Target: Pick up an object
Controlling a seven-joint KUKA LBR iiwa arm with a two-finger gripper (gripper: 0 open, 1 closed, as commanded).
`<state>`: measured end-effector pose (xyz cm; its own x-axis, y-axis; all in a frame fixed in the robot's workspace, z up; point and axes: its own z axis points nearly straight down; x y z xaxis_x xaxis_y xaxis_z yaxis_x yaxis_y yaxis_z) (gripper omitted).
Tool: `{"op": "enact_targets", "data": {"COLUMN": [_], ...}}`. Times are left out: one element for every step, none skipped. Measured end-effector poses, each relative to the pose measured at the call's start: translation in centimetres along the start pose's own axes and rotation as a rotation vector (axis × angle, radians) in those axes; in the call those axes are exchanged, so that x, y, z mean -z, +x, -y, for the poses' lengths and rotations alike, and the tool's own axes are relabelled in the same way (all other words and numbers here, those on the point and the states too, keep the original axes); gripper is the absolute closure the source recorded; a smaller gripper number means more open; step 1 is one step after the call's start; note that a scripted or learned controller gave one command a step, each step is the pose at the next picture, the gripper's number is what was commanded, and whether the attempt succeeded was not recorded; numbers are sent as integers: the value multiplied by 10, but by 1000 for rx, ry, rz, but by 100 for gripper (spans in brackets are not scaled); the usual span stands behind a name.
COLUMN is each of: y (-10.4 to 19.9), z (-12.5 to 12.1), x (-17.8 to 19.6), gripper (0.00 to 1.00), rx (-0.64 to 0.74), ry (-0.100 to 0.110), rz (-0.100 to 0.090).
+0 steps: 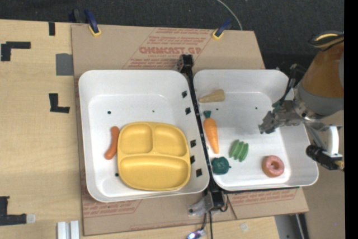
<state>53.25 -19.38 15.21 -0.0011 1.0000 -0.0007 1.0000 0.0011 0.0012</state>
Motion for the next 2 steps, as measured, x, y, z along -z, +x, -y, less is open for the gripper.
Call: {"op": "enact_targets", "data": {"y": [7, 18], "z": [-1, -3], "x": [42, 91], "gripper": [100, 100], "rx": [2, 3], "ry": [1, 0], "rz": [-1, 0]}}
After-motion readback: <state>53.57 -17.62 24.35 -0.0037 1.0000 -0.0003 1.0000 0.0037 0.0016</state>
